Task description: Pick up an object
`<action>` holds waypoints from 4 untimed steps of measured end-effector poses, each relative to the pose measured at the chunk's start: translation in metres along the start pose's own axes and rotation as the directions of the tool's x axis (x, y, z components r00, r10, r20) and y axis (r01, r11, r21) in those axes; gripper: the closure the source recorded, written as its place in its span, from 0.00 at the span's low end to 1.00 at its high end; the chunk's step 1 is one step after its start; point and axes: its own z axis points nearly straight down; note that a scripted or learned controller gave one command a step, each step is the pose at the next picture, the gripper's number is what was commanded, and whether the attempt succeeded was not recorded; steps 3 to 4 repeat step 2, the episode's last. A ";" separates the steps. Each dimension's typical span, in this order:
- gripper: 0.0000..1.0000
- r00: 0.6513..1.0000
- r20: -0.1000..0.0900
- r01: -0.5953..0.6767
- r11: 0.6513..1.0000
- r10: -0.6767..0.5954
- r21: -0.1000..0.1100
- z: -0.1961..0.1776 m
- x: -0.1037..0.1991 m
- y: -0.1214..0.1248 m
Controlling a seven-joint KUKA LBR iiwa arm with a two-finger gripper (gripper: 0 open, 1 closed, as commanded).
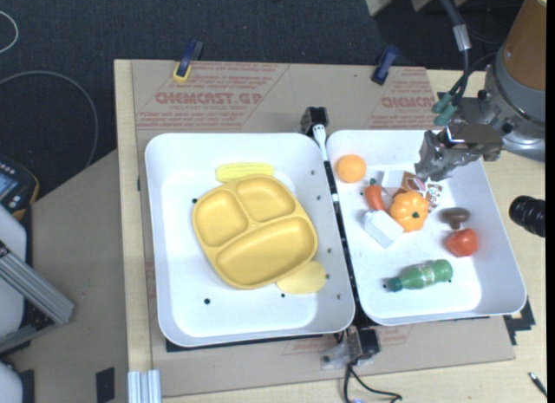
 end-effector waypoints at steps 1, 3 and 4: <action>1.00 1.000 0.000 -0.002 1.000 0.002 0.005 0.004 0.004 0.000; 1.00 1.000 0.000 -0.001 1.000 0.001 0.020 0.142 0.040 -0.003; 1.00 1.000 0.000 -0.001 1.000 0.001 0.020 0.142 0.040 -0.003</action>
